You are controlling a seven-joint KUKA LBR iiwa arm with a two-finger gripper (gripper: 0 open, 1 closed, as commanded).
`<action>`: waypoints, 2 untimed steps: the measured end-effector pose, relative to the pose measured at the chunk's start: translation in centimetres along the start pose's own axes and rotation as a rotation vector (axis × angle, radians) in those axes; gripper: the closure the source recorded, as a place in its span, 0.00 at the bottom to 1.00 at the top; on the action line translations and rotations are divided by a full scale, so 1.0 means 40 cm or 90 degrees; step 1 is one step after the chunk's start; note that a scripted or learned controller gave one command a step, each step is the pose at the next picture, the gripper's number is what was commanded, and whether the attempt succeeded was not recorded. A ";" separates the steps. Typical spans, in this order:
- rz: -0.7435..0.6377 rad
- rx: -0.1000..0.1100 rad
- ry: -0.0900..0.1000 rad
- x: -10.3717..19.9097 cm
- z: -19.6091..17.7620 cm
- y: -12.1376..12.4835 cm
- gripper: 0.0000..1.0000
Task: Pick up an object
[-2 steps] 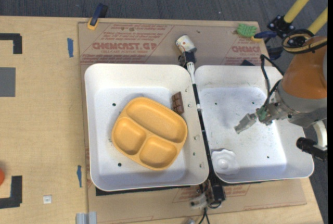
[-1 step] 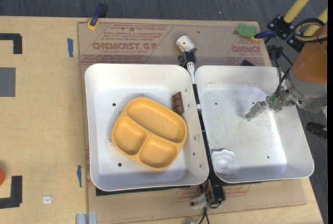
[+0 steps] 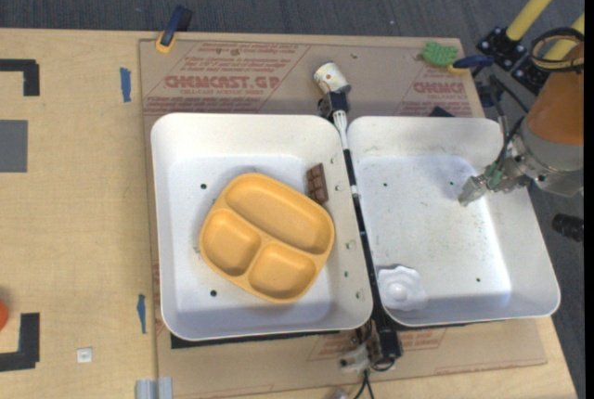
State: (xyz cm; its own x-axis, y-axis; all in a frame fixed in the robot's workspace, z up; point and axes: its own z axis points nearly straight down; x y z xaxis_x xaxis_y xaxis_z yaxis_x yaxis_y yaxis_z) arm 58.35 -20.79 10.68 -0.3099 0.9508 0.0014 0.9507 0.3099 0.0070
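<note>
A yellow divided plate (image 3: 267,236) lies in the left bin (image 3: 176,156), with a small brown block (image 3: 316,184) at its upper right edge. A white lumpy object (image 3: 401,285) rests near the front left corner of the right bin (image 3: 520,295). My gripper (image 3: 473,189) hangs over the right bin's upper right area, pointing left, far from the white object. Nothing shows between its fingers.
The arm's orange band (image 3: 561,109) and grey wrist enter over the right bin's right rim. A white and black tool (image 3: 330,83) lies behind the bins on the cardboard. A green clip (image 3: 436,54) and a blue and yellow clamp (image 3: 173,26) sit at the cardboard's back edge.
</note>
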 end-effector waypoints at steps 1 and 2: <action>0.085 0.003 -0.002 0.099 -0.129 0.078 1.00; -0.170 0.002 -0.003 -0.012 -0.215 0.039 1.00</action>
